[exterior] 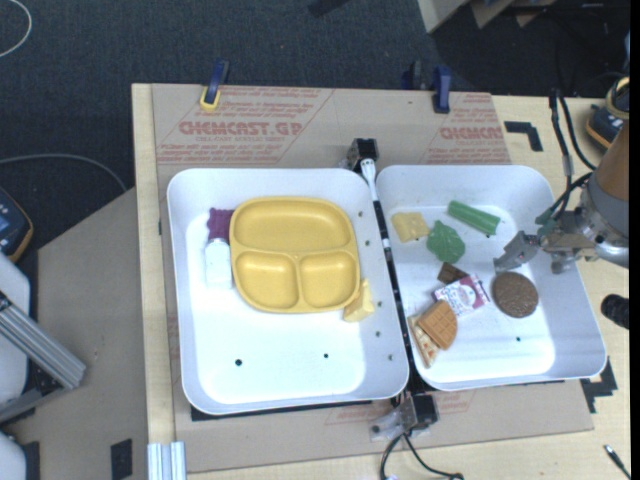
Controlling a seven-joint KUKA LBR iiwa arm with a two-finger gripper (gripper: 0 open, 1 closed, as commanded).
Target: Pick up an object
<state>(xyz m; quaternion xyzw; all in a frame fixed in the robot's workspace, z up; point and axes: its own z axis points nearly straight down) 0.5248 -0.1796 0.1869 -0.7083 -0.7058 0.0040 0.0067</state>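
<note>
On the bench [300,118], brown board with red lettering, two white bins sit side by side, touching along the middle. Left bin [290,368]: a yellow divided tray [294,252] fills its upper half, three compartments, one long at the top and two small below. A purple item [219,223] pokes out from under the tray's left edge, a small white bottle [217,262] lies just below it, beside the tray. A pale yellow scrap [359,306] sits at the tray's lower right corner, touching it.

Right bin [490,363]: the arm [612,198] comes in over the right rim, gripper [515,252] low over the bin's right half, tip pointing left. Jaw state: cannot tell, the tip is blurred and dark. Nothing visible between the fingers.

Objects in the right bin, biggest down: brown round disc [516,294] just below the gripper tip, close to it; waffle-like orange wedge [437,328] at lower left; green long block [473,217] near the top; green lumpy piece [446,240] just below-left of it; pale yellow chunk [408,227] at upper left; small white-and-red packet [462,294] between wedge and disc; a dark brown bit [451,273] above the packet.

Blue clamp [441,88] and yellow-blue clamp [212,90] on the board's far edge.
</note>
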